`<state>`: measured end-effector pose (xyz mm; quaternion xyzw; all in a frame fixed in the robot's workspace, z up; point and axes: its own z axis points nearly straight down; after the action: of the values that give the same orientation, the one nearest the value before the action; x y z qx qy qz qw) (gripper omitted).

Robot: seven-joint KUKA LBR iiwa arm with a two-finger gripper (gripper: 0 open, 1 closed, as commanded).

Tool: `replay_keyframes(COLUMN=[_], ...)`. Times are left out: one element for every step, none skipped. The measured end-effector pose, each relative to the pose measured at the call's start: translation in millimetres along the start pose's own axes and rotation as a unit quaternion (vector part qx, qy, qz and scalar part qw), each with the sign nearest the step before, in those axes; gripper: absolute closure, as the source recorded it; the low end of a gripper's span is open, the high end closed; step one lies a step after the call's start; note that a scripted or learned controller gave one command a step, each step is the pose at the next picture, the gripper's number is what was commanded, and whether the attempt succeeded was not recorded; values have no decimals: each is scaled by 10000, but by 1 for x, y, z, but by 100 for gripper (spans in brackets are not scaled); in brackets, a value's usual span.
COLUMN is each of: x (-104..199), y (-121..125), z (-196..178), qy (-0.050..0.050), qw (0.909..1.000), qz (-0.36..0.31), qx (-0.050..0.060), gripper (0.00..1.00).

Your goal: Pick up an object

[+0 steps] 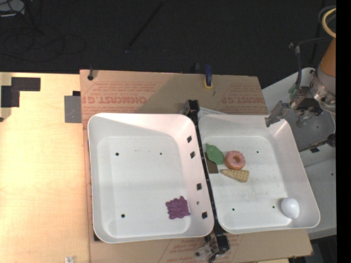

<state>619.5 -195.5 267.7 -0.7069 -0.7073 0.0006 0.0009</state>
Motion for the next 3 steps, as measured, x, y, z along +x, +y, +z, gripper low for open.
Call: replay_keyframes(x=[-19,-20,-18], y=[-76,-141,-137], z=[-175,-278,-280], qy=[-32,-27,-6], qw=[10000,10000,10000], qz=[10,24,-2], qx=[-84,-67,6], gripper=[0,0,100])
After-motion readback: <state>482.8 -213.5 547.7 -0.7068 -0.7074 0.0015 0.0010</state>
